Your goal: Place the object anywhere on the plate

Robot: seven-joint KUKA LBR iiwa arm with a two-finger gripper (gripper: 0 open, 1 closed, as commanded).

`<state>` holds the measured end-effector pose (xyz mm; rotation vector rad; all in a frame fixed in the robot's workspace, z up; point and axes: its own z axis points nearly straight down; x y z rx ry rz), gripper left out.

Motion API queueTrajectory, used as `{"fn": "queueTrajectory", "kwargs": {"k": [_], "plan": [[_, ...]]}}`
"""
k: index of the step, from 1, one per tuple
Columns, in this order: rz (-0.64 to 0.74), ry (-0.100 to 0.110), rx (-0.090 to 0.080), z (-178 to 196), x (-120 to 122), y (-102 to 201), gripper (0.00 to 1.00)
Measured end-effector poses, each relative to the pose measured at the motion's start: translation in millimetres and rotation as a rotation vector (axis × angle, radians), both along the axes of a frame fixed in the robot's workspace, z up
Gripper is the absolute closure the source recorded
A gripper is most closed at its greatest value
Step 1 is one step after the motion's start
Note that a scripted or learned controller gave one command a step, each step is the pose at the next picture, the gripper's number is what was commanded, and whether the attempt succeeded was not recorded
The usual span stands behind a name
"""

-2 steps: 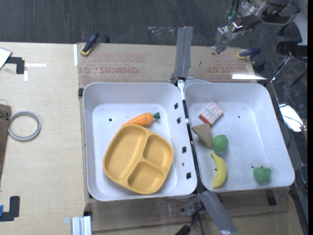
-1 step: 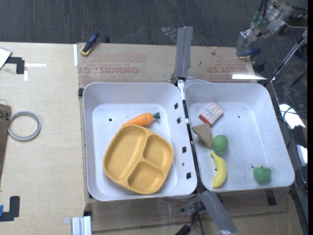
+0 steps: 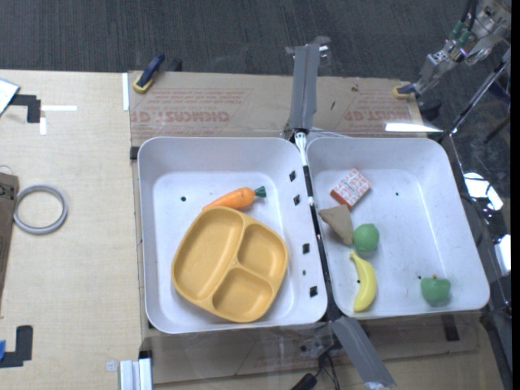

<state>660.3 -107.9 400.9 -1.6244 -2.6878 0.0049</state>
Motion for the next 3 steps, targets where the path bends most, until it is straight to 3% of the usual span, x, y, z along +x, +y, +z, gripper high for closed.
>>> {"fn": "queueTrajectory", "kwargs": {"k": [2, 3], "plan": [[-0.135, 0.002, 0.001, -38, 0, -115, 1.00], [-0.129, -0.001, 0.001, 15, 0, -114, 1.00]]}}
